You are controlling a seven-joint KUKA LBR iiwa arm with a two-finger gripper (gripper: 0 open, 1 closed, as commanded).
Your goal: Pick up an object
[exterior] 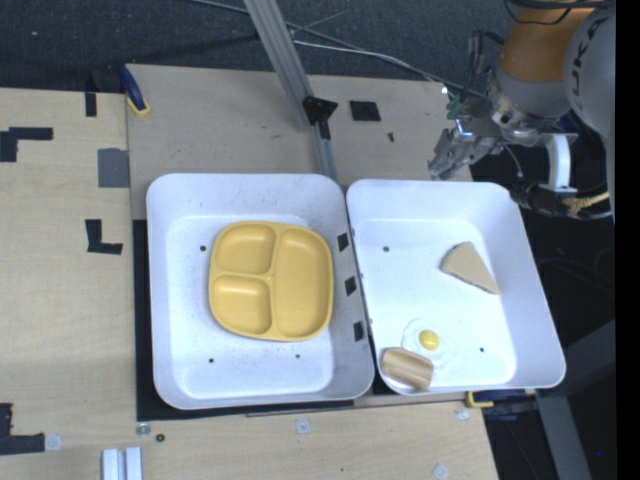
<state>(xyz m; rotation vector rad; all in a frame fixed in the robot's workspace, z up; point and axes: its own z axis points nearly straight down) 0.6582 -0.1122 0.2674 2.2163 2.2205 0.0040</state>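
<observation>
**Hand hovering past the right bin, nothing picked yet**

Hand (455, 156) is hanging just beyond the far rim of the right bin (520, 230), and I cannot tell its state. Judging by this, the pick is not yet begun. Nearest below it is lying a tan wedge (470, 267); farther off are sitting a fried egg (427, 341) and a bread roll (406, 368) (touching the near rim). The left bin (170, 268) is holding a yellow divided plate (271, 280), well apart.

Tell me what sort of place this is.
Likely a robot test bench in a lab: two white bins on a taped wooden bench, toy food such as a fried egg, and a gripper above them.
</observation>
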